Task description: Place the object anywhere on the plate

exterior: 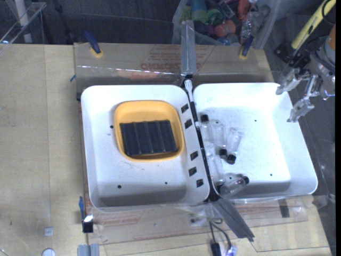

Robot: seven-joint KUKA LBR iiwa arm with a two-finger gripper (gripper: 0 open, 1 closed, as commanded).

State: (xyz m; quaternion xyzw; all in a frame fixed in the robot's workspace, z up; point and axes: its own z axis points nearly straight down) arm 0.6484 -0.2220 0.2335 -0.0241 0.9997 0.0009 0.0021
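A wooden tabletop [37, 143] was seen bearing two white bins. In the left bin [98, 143] a yellow plate [121, 116] was set, carrying a dark ribbed block [148, 137]. In the right bin [277, 143] several clear small bottles [226, 143] with black caps were scattered near the divider. The end effector [298, 97] was held over that bin's far right rim, fingers apart and empty. Slipping was judged likely, the bottles being smooth, transparent and crowded.

- I count two white bins [101, 143].
- One yellow plate [123, 113], bearing one dark ridged object [148, 137].
- Several clear vials [226, 140]; I can't count them exactly.
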